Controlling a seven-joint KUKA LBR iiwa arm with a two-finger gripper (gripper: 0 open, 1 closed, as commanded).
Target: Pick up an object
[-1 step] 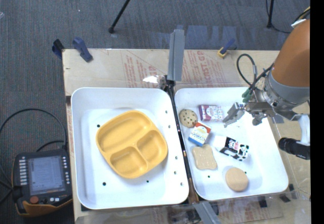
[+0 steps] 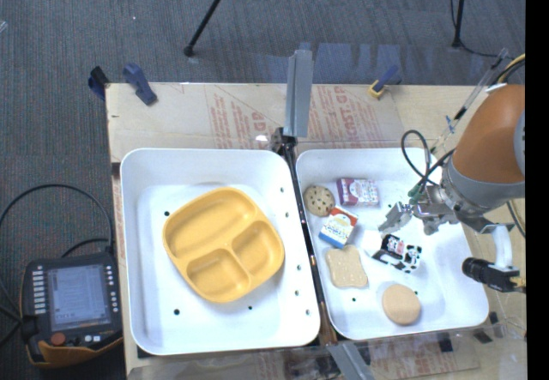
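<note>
White bins: two of them side by side on the bench. The left bin carries a yellow divided plate; the right bin has all the small stuff.
Camera view, arm: the grey-and-orange arm comes in over the right bin's right edge, and the gripper hangs around the middle of that bin.
Gripper state: honestly can't tell from this slant whether it's spread or pinched together. Nothing visibly sits in it, so don't count anything as grabbed.
Likely target: my guess is the black-and-white piece, just beside the gripper on the side toward the bin's front edge.
How it looks: small, lumpy and patchy black on white, lying flat. Too small to say what it is.
Neighbours: toast slice toward the bin's left edge, round tan disc near the front edge, blue-and-orange carton, cookie and pinkish box toward the back-left corner.
Doing it well: you'd want the gripper centred right over the piece before it goes down, straddling its narrow side and staying off the toast.
Watch out: it's small and uneven, so I'd expect an off-centre pinch to squirt it sideways. Check that it really sits in the gripper before you call it picked.
</note>
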